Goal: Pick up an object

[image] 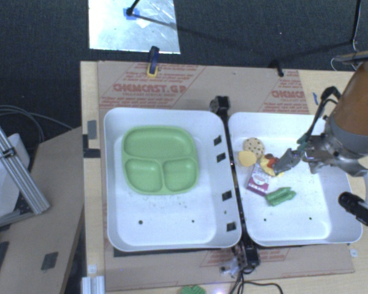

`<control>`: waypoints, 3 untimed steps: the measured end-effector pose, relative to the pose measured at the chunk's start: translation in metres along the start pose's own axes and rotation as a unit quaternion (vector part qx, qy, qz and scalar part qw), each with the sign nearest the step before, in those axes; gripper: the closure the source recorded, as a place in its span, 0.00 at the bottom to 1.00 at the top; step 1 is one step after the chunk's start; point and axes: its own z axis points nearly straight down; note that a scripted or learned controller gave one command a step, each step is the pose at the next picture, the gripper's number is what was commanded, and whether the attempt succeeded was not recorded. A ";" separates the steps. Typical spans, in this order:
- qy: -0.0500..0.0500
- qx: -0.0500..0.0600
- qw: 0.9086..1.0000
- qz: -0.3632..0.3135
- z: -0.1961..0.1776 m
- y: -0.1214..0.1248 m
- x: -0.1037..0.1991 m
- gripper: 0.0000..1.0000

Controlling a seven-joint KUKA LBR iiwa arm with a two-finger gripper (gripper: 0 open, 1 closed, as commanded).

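In the right bin [306, 225] lie several small toy foods: a speckled cookie [253, 144], a yellow round piece [247, 158], a red and yellow piece [269, 165], a pink and white packet [257, 182] and a green pea pod [279, 196]. My gripper [286, 162] reaches in from the right and sits low, right beside the red and yellow piece and just above the pea pod. Its dark fingers point left toward the pile; I see nothing clearly held between them.
The left bin [172, 225] holds a green divided plate [160, 159]. A black divider with clips [224, 158] runs between the two bins. The arm's grey and orange body [356, 115] hangs over the right bin's right side.
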 end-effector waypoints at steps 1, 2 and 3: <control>0.001 0.002 1.000 0.001 0.065 -0.019 0.023 0.00; 0.001 0.000 1.000 0.003 0.167 0.010 -0.044 0.00; 0.000 -0.004 1.000 0.001 0.151 0.012 -0.041 1.00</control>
